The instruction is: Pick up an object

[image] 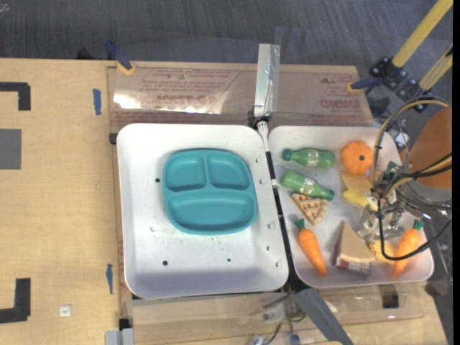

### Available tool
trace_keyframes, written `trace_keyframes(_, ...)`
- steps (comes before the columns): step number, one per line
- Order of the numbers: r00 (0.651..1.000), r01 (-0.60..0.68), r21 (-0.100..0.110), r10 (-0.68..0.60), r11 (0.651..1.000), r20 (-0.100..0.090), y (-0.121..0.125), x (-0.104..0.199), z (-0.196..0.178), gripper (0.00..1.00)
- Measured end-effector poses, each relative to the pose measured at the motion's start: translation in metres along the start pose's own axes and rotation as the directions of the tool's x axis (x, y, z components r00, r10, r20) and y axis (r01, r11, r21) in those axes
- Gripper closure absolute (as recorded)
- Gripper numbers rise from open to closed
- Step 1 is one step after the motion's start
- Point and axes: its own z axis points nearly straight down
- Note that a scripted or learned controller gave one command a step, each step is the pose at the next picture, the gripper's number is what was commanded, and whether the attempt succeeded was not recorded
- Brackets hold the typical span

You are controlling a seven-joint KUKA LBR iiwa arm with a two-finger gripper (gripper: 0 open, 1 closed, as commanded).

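The right bin (pixel 424 272) holds several toy foods. Two green bottles (pixel 309 157) (pixel 307 186) lie at its far left, with an orange pumpkin (pixel 357 157) beside them. A pizza slice (pixel 311 208) and a carrot (pixel 312 250) lie nearer the front. My gripper (pixel 384 225) is low in the bin's right side, wrapped in black cables. It sits over a yellow piece (pixel 357 198) and a tan block (pixel 350 246), and a second carrot (pixel 406 246) lies just to its right. What lies between its tips is hidden.
The left bin (pixel 136 192) holds a teal divided plate (pixel 210 191). A small dark red can (pixel 352 265) lies by the right bin's front wall. The arm's orange band (pixel 438 146) hangs over the right bin's far right corner.
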Motion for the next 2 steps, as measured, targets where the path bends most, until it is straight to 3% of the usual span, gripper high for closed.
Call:
trace_keyframes(1, 0.997, -0.074, 0.005, 0.074, 0.997, 0.006, -0.029, -0.084, 0.003, 1.0)
trace_keyframes(2, 0.997, 0.08, 0.017, -0.08, 0.997, 0.007, -0.013, -0.099, -0.151, 1.0)
